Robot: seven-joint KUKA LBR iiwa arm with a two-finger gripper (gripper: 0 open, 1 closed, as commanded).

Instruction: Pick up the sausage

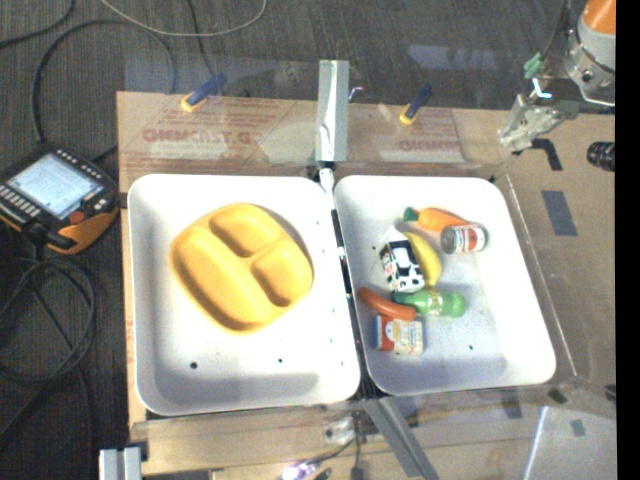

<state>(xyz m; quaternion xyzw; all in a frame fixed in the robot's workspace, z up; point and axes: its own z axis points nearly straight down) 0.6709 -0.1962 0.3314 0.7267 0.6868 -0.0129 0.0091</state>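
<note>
1. Camera view looks down at a slant on a bench [150, 128] bearing two white bins side by side, the left bin [160, 368] and the right bin [520, 338].
2. The sausage [385, 304], reddish-orange, lies in the right bin near its left wall, slanting from upper left to lower right.
3. Its lower right end touches a green bottle [432, 302] that lies on its side, and it sits just above a small carton [399, 336] with a red and white label.
4. Above the sausage a banana [428, 258] lies beside a black-and-white toy [400, 263]; whether they touch I cannot tell.
5. Farther up the bin, a carrot [436, 218] with a green top rests against a can [465, 238] lying on its side.
6. The left bin holds a yellow plate [242, 265] with three compartments, turned at an angle.
7. The arm [603, 18] enters at the upper right corner, its orange band at the picture's edge.
8. The gripper [530, 123] hangs over the bench beyond the right bin's upper right corner, well apart from the sausage; whether it is spread or pressed together I cannot tell, and nothing shows between its tips.
9. A grey upright post [332, 113] stands behind the seam between the bins.
10. Two yellow-and-blue clamps [203, 92] sit on the bench's back edge.
11. A pendant [55, 193] with a lit screen lies on the carpet at left, among black cables [60, 38].
</note>
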